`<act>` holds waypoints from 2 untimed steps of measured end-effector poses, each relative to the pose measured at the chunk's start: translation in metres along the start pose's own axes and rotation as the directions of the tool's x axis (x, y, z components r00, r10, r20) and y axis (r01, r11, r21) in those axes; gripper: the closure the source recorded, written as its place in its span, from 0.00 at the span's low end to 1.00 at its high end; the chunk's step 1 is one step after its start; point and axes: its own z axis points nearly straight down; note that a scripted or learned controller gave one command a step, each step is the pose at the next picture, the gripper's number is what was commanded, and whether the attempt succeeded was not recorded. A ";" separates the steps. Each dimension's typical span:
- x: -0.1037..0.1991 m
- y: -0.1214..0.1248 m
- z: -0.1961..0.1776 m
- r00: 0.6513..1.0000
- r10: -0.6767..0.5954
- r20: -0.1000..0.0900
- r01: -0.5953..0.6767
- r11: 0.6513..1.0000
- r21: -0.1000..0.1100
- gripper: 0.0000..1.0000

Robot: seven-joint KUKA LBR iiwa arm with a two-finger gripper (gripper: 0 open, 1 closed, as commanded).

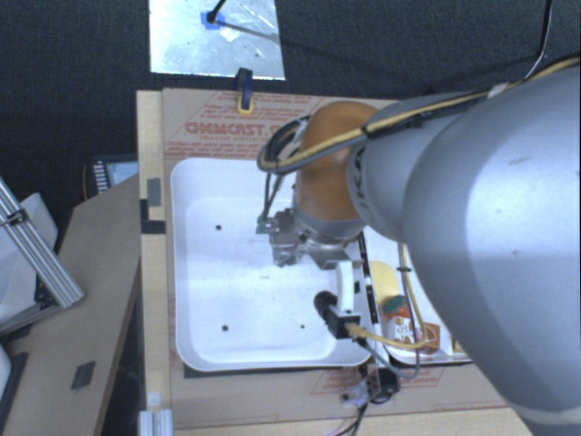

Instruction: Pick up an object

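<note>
Two white bins are sitting side by side on the table [109, 271]; the left bin [209, 271] is lying in full view at frame centre, while the right bin [399, 275] is showing just a sliver beside the arm [472, 207]. Pincer [283, 243] is hanging over the left bin's middle, with no object showing around it. Pincer state: cannot tell, since the wrist is blocking it. Candidate object: a yellow-and-orange item [399, 316] is peeking out in the right bin, lower right of centre, well apart from the pincer. Risk: descending here is likely closing on bare bin floor, giving a failed pick. Arm bulk is hiding most of the right bin, so its contents are staying unclear.
</note>
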 end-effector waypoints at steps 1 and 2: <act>-0.005 0.003 -0.014 1.000 0.010 0.002 -0.010 1.000 -0.006 1.00; -0.006 0.003 -0.013 1.000 0.010 0.002 -0.010 1.000 -0.006 0.00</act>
